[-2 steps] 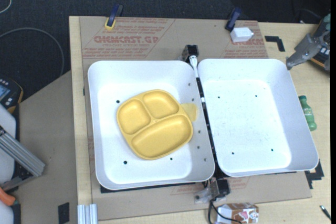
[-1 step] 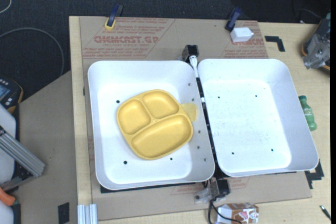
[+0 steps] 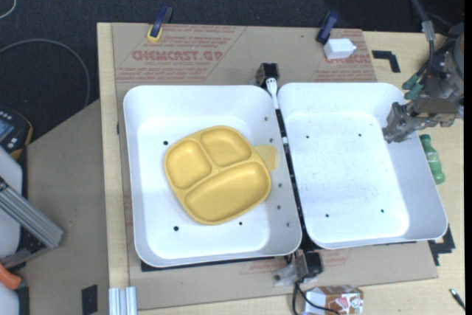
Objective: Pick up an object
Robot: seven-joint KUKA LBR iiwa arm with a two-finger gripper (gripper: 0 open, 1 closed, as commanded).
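Lying in the left bin (image 3: 140, 158) — yellow three-compartment plate (image 3: 217, 173) — jaws' state impossible to tell.

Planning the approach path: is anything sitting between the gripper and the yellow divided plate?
Only the two bins' adjoining walls. The gripper is at the right bin's right rim; the yellow divided plate lies in the left bin.
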